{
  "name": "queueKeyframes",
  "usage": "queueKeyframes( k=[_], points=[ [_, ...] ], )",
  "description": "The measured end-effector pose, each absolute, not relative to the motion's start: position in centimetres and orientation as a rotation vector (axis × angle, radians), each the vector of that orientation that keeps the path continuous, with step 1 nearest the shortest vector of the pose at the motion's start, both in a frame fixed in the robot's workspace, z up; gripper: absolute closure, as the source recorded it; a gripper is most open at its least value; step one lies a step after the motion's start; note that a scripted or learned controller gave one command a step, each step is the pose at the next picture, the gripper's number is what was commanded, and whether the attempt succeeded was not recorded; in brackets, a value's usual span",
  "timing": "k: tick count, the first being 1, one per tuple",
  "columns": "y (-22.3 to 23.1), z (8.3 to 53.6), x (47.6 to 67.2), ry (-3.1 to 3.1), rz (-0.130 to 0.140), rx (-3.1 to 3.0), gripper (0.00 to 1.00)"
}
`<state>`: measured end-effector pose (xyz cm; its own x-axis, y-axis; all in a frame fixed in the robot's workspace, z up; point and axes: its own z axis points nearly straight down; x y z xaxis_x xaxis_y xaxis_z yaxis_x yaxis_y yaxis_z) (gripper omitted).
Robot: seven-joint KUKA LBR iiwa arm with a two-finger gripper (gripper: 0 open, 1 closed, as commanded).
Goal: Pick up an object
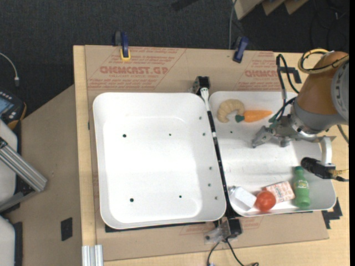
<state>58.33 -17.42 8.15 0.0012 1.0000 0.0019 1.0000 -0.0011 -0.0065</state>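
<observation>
The gripper [260, 139] hangs over the right bin [266, 165], low above its white floor, on the end of the grey arm [324, 101] with its orange band, which comes in from the right. Its two fingers [257, 141] point down and to the left and stand spread apart; nothing lies between them, so they grasp nothing.

Several things could be picked up, all in the right bin. Closest to the fingertips is a carrot [256, 116], lying on its side just beyond them toward the far wall, its green end turned left. Touching that green end, farther from the fingers and to their left, is a pale croissant [229, 110] curled near the bin's far left corner.

The rest sit well apart from the fingers, along the near wall. A red tomato [265, 200] lies almost straight below the fingertips in the view, resting against a white packet with red print [282, 192]. Left of the tomato is a small white container [241, 197] (what kind is hard to tell). To the right of the packet lies a green bottle [302, 187], lengthwise along the bin's right side, beneath the arm's wrist.

The left bin [155, 159] lies across the divider, left of the fingers.
</observation>
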Motion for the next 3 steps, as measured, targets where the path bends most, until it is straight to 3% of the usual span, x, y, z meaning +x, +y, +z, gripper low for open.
queueKeyframes(
  k=[1, 2, 3],
  points=[
    [-9.7, 8.5, 60.4, -2.229, -0.004, -2.214, 0.00],
    [-13.6, 16.4, 54.5, -2.217, 0.000, -2.228, 0.00],
    [-9.5, 8.2, 54.9, -2.222, 0.001, -2.218, 0.00]
  ],
)
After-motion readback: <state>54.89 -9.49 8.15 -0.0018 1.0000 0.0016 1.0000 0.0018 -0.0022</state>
